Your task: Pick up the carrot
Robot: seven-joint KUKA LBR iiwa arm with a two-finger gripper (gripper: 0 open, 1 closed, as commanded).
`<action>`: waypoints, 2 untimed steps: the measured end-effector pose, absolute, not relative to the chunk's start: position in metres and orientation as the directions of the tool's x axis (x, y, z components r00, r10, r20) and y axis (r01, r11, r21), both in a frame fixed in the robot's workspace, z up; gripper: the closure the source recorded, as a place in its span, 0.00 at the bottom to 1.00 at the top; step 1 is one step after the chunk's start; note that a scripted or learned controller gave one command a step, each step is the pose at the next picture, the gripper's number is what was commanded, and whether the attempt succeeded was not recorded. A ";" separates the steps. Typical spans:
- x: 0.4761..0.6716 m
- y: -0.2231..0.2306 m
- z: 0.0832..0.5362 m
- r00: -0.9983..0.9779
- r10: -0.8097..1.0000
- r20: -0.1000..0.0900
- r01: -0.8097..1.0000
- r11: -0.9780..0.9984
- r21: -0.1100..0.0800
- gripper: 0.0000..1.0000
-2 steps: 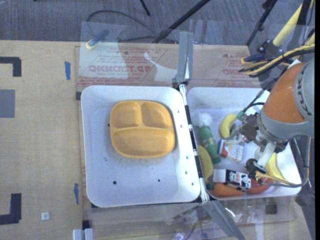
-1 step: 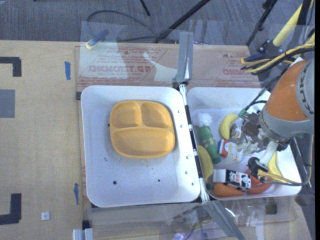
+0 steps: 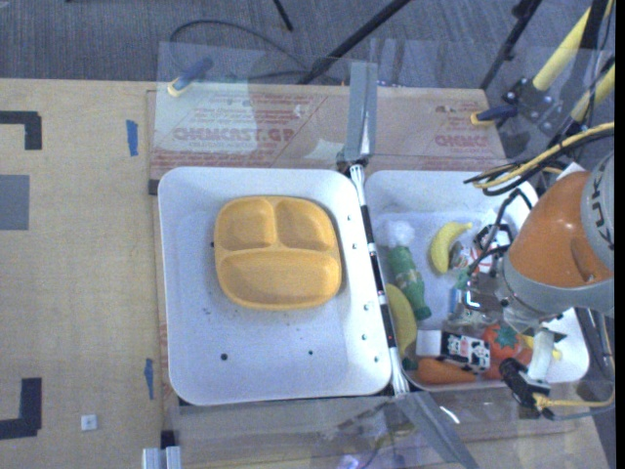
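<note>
The carrot (image 3: 444,369) is orange and lies flat along the front wall of the right bin (image 3: 420,198), near its front left corner. My gripper (image 3: 469,338) hangs low over the front of that bin, just above and to the right of the carrot. Its black and white body covers the carrot's right end. The grey arm with its orange band (image 3: 557,247) reaches in from the right and hides the bin's right side.
In the right bin lie a green bottle (image 3: 406,279), a banana (image 3: 447,245), a second yellow piece (image 3: 398,316) by the left wall and a red-orange item (image 3: 505,338) under the wrist. The left bin (image 3: 186,291) holds a yellow divided plate (image 3: 278,252).
</note>
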State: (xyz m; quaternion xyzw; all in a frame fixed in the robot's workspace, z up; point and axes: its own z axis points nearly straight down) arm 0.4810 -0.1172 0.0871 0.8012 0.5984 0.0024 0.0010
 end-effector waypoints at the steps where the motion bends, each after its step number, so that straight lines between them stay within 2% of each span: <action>1: 0.480 -0.128 0.239 0.480 0.877 -0.001 0.877 -0.480 -0.001 1.00; 2: 0.484 -0.191 0.205 0.342 0.940 0.001 0.940 -0.342 -0.004 1.00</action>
